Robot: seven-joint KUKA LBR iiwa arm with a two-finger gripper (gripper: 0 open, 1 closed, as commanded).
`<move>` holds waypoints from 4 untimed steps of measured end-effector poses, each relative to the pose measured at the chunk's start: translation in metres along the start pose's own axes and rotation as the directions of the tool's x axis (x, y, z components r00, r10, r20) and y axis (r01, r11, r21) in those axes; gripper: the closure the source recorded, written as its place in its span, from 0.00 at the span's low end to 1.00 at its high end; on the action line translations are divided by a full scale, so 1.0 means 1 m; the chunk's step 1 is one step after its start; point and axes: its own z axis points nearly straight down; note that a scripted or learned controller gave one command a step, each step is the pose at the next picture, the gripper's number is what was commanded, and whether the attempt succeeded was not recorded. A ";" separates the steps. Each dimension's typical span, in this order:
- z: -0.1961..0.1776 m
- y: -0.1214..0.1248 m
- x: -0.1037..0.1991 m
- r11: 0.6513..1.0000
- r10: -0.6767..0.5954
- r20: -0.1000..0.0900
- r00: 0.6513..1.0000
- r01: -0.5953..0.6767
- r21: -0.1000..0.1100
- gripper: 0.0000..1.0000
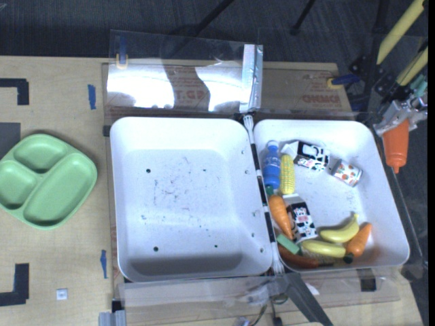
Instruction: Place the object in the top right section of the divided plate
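many toys lie in the right bin [380, 182]: corn [287, 174], a bottle [272, 166], bananas [338, 234]. which one goes is not clear. they look light, stiff and a bit slippery, so grab one across its middle. the green divided plate [46, 179] sits far left. the gripper [401, 107] waits at the right edge.

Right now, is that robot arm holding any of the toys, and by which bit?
It cannot be told. The arm sits at the right bin's far right corner with its claw out of clear sight. The toys, such as the bananas, lie loose in that bin.
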 end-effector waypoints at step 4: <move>-0.068 -0.067 -0.044 0.819 -0.573 0.004 0.819 0.573 -0.003 1.00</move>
